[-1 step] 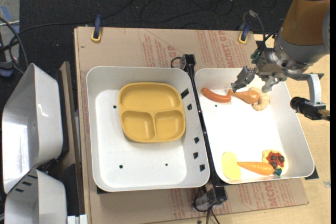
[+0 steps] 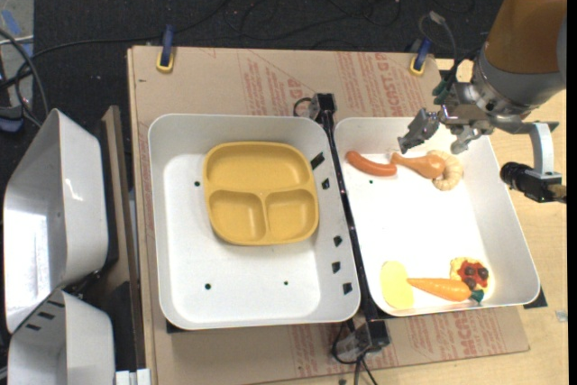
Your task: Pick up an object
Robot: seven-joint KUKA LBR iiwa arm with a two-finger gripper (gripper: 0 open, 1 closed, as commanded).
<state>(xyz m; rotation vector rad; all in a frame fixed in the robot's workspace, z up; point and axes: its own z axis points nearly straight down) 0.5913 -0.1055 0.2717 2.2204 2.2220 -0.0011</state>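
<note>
We read this as the approach step: nothing is lifted yet. The hand (image 2: 444, 129) hangs over the far end of the right bin (image 2: 505, 221), fingers spread apart with nothing between them, just above the chicken drumstick (image 2: 431, 167). The nearest candidates lie there: the drumstick, touching or almost touching the hot dog (image 2: 370, 164) at its left end. We judge the next move to be a straight descent so the fingers straddle one item, then a squeeze; the two pieces lying end to end could make a clean grip on just one awkward. Edge notes: both sit close to the bin's far wall and near the divider with the left bin (image 2: 180, 194), so room on those sides is tight; the middle of the right bin is open. At the near end lie a carrot (image 2: 438, 288), a pale yellow piece (image 2: 395, 283) and a small pizza slice (image 2: 471, 273), bunched against the near rim. The left bin holds a yellow divided plate (image 2: 261, 192).
</note>
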